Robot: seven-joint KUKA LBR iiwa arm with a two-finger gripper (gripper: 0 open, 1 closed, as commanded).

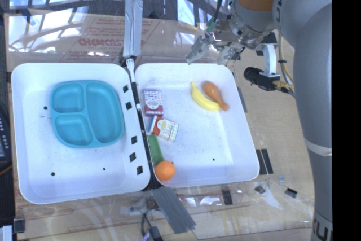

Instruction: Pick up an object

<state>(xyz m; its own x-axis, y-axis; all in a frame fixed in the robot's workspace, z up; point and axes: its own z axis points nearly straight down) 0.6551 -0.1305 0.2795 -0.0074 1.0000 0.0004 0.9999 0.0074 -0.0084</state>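
My gripper hangs over the far rim of the right bin, open, with nothing between its fingers. Below it in that bin lie a yellow banana and a brown drumstick-shaped toy, touching each other. Further left are a red and white carton and a small white and orange packet. A green cucumber-like piece and an orange rest against the bin's near left wall.
The left bin holds a blue divided plate. A grey metal bar lies behind the bins on the cardboard-covered bench. The arm's grey body fills the right side.
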